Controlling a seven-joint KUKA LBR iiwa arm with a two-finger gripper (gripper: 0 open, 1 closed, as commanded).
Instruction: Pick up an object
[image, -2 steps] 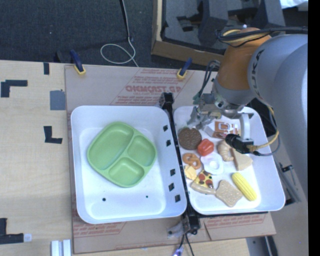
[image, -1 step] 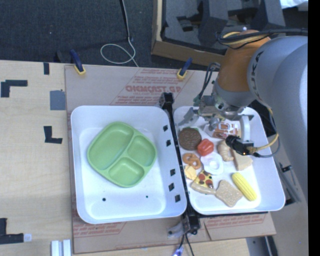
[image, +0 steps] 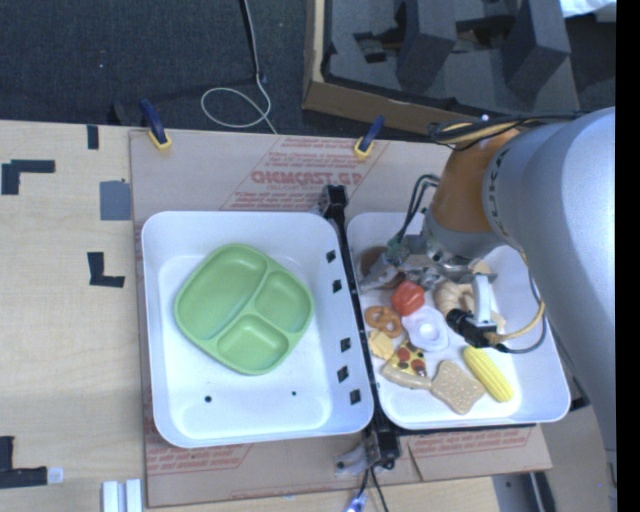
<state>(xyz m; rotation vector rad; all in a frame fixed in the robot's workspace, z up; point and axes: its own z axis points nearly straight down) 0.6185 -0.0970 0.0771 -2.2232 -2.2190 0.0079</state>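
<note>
Presently the approach step is in hand: the gripper (image: 432, 262) hangs low over the right bin (image: 545, 400), just above the red tomato (image: 407, 297). Whether it is wide or narrow cannot be told. Beside the tomato lie a pretzel (image: 382, 319), pizza slice (image: 404, 368), toast (image: 456, 386) and corn cob (image: 489, 373). Next move calls for a settled descent onto one item.

Fixed overhead camera, slanted down, both bins (image: 160, 300) visible

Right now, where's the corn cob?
The corn cob lies in the right bin, near its front right corner, just right of the bread slice.
</note>
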